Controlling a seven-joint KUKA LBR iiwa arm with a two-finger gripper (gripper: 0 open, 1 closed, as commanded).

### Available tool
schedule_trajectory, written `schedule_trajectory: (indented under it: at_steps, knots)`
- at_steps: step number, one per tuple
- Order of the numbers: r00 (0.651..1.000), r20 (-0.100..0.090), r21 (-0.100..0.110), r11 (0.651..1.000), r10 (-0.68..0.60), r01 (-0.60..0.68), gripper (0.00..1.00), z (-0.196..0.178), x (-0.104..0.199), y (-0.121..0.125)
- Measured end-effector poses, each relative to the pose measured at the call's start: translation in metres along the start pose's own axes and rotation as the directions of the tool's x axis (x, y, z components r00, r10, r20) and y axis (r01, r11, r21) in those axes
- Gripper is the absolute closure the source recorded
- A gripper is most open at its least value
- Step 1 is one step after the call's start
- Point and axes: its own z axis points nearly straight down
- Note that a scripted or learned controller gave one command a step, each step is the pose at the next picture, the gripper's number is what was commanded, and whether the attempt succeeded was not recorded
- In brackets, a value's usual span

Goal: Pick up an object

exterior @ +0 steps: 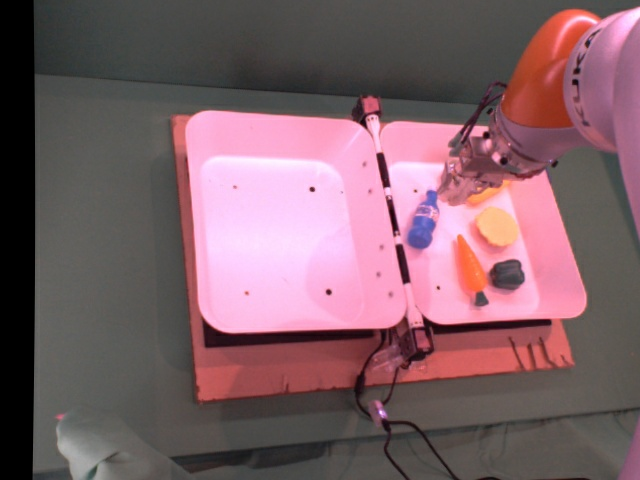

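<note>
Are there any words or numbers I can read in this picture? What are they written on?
"KUKA": dark letters on the grey arm, near the top right, running up its side.
Blue bottle: it has a pale label band, too small and blurred to read.
No other words, numbers or signs can be read on the bins or toys.

Your arm [585, 78] comes in from the right side, high up. It is grey, with an orange band [545, 63] above the wrist. The wrist bends down and to the left. Your gripper [455, 190] hangs low, pointing downward.
</note>
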Motion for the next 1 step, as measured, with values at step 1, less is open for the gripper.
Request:
schedule_trajectory:
  at_steps: [1]
  knots:
    - [1.000,0.000,0.002,1.000,0.002,-0.002,1.00,-0.0536,-0.0118,0.0041]
